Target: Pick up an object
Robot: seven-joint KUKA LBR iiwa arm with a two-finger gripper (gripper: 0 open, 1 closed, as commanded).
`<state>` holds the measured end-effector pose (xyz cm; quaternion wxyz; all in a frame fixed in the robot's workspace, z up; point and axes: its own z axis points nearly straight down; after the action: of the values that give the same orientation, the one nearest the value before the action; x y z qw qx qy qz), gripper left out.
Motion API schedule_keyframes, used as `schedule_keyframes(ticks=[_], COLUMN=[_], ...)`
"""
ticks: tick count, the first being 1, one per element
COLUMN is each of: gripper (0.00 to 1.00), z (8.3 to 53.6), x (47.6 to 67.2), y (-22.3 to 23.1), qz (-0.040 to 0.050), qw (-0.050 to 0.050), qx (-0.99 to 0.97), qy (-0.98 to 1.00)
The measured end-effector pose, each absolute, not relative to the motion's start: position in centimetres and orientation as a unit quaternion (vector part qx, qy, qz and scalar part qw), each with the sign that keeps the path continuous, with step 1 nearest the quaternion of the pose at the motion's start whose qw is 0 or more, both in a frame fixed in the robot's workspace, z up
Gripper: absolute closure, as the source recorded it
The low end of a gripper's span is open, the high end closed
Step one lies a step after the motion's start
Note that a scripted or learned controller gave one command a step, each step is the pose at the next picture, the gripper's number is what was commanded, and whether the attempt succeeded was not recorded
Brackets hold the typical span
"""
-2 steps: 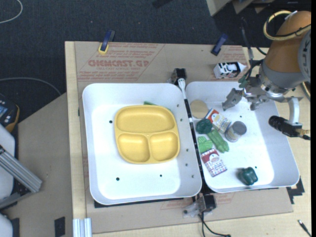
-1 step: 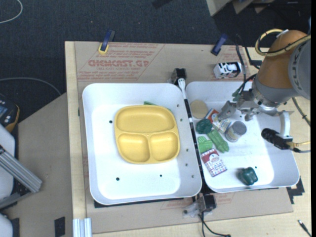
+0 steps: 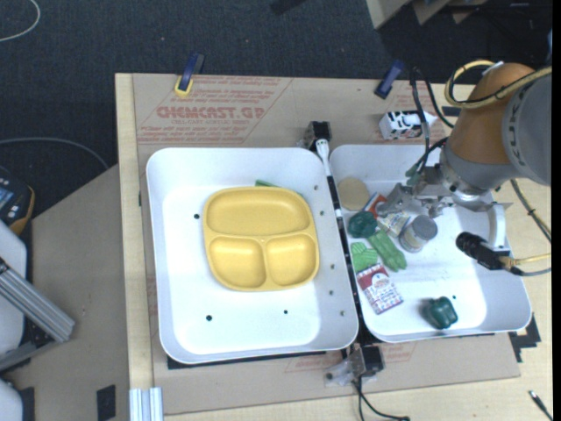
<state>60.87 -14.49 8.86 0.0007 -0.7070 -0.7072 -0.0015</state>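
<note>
Objects: a dark green lump (image 3: pixel 361 226), green pieces (image 3: pixel 390 252) and a red-white packet (image 3: pixel 380 288) lie in the right bin (image 3: pixel 500 301); a teal piece (image 3: pixel 440 312) sits at 5 o'clock.
End effector (image 3: pixel 410 207): low at the bin's 11 o'clock, over the clutter.
Left bin (image 3: pixel 175 270): holds a yellow divided plate (image 3: pixel 260 237).
Bench (image 3: pixel 136 130): carries both bins.

Two white bins (image 3: pixel 166 235) side by side. One yellow divided plate (image 3: pixel 260 237) in the left bin. Right of that plate: two dark green lumps (image 3: pixel 440 312), two light green pieces (image 3: pixel 389 251), one red-and-white packet (image 3: pixel 380 288), one tan disc (image 3: pixel 352 191).
</note>
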Motion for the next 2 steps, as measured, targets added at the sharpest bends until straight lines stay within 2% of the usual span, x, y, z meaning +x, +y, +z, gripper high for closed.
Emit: schedule_keyframes(ticks=[1,2], gripper=[1.00,1.00], z=[10.3,14.9], x=[61.2,61.5], y=[-14.4,-15.2], qz=[-0.0059,-0.0011], qw=[-0.005,-0.003], qx=[-0.707,-0.707], qy=[-0.707,-0.707])
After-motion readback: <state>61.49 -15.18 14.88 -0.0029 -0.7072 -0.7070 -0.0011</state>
